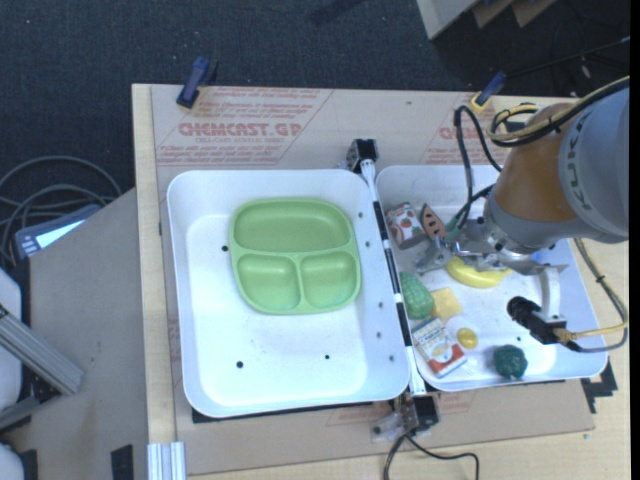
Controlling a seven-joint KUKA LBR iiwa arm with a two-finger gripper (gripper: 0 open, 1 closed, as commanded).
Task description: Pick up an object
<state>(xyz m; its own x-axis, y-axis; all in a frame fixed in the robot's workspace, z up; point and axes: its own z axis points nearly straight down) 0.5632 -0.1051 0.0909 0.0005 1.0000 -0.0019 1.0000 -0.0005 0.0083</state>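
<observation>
Hand point(470, 253) low in right bin point(585, 363), centre-right of frame; grip state hidden, cannot tell. Yellow banana toy point(478, 274) just beneath: looks light, smooth, stiff plastic; best pinched across its curved middle.

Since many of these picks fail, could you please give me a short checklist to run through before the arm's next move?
1. Gripper is over the right bin: ok, low among the objects.
2. An object is seen between its fingers: cannot tell, the wrist hides them.
3. Candidates nearby: ok, the yellow banana-shaped toy lies beside the gripper, the small red and white box to its left.
4. Cable clear of the objects: ok.
5. Left bin undisturbed: ok, the green divided plate lies flat.
</observation>
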